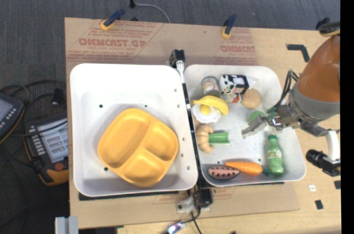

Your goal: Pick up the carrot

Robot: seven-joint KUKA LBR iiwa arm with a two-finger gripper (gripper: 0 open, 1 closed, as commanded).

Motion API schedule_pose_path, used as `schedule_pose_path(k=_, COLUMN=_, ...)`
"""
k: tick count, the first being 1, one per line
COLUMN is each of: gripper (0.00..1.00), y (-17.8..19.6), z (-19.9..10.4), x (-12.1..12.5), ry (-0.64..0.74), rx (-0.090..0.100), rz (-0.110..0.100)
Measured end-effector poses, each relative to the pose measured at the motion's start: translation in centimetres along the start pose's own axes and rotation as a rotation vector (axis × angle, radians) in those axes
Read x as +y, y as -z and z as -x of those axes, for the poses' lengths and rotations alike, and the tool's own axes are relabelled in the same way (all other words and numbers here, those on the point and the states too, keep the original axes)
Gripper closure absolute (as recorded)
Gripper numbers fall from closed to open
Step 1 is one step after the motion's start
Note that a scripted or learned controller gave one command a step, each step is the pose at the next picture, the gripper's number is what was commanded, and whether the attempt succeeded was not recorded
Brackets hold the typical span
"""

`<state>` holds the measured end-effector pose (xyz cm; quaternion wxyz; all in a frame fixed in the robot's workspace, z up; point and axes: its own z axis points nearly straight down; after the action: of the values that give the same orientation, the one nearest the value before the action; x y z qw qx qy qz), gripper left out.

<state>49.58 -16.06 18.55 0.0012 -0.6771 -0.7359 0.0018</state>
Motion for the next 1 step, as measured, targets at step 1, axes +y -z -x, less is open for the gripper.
schedule_pose_path(k=1, gripper=0.0, y=-9.91, z=-2.72, x=-0.86, ry=0.411, rx=0.0, rz=0.003)
